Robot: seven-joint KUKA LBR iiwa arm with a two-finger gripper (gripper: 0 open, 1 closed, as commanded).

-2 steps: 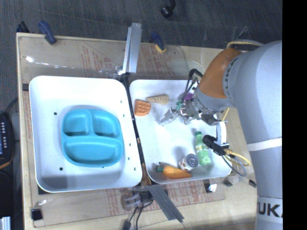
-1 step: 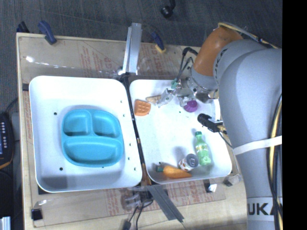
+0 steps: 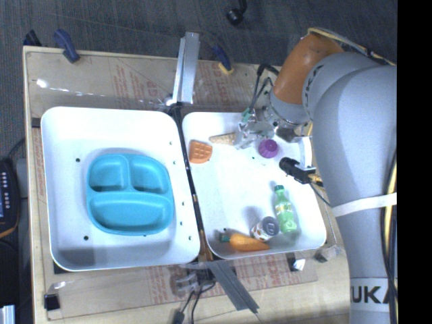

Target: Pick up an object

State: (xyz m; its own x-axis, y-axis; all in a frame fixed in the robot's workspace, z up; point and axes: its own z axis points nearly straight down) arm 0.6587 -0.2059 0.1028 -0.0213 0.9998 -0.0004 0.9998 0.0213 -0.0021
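Observation:
My gripper [image 3: 246, 132] hangs low over the far edge of the right bin [image 3: 229, 194], with the arm coming in from the right. Just left of it lies a pale ice cream cone [image 3: 223, 138], and a small purple object [image 3: 268, 148] sits just to its right. An orange waffle-like piece [image 3: 200, 151] rests by the bin's left wall. Near the front lie a green bottle [image 3: 284, 210], a small can [image 3: 265, 229] and an orange carrot [image 3: 247, 243]. I see nothing held in the gripper.
The left bin [image 3: 61, 181] holds a blue divided plate [image 3: 129, 193]. A raised divider [image 3: 189, 187] separates the two bins. A metal bracket [image 3: 185, 66] stands behind them, and blue clamps [image 3: 66, 44] grip the bench's far edge.

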